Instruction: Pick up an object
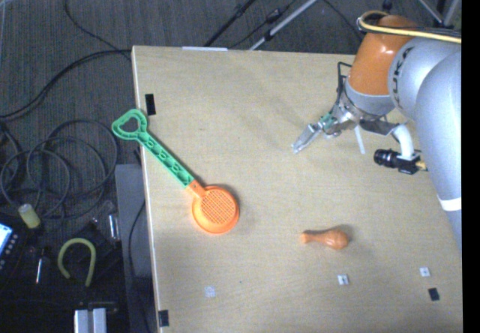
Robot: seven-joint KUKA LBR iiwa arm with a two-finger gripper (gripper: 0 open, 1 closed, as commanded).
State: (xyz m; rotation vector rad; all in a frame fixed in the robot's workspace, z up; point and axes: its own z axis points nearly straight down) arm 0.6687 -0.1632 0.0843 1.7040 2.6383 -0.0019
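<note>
**On the table: nothing picked up yet**

Over on the right, the grey arm [431, 106] hangs above the table [247, 84], well apart from both objects. Biggest item is the strainer [184, 178], green handle, orange mesh head, lying flat near the left edge. The small orange drumstick-shaped toy [328, 238] lies toward the front. The claw [306, 139] looks pressed together with nothing between its fingers, so I'd say the whole pick is still to do.

The pincer [306, 138] is small and blurred, so how its tips stand cannot be told. Behind it, the arm [427, 91] runs out past the right edge. Below the pincer, the tabletop [300, 196] is cut off by the bottom edge.
</note>
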